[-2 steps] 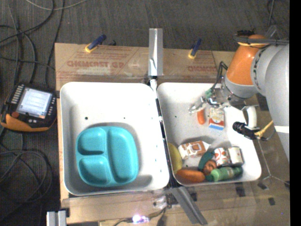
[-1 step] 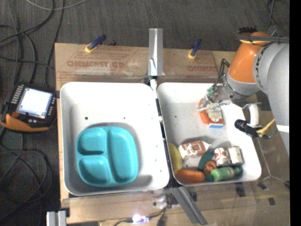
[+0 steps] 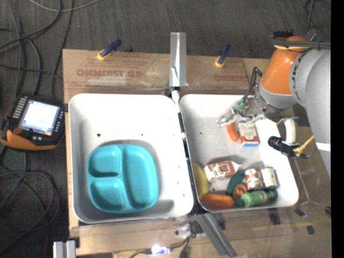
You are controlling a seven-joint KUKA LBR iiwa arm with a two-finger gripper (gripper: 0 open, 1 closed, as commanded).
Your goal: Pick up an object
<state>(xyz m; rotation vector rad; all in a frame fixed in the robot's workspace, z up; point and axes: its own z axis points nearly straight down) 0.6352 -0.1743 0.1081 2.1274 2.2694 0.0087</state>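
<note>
Camera view: the pincer (image 3: 236,117) hangs low in the right bin (image 3: 204,117); whether it grips cannot be told. Just beside it lie a small orange-and-white carton (image 3: 248,135) and an orange stick (image 3: 232,132). The left bin (image 3: 80,112) holds a turquoise tray (image 3: 123,177)

Faint reddish lettering runs mirrored and upside down on the brown board (image 3: 134,74) behind the two bins, one stretch on the left and a shorter one on the right (image 3: 228,78); it cannot be made out with certainty. The printed packs (image 3: 222,170) in the right bin carry markings too small to read.
</note>
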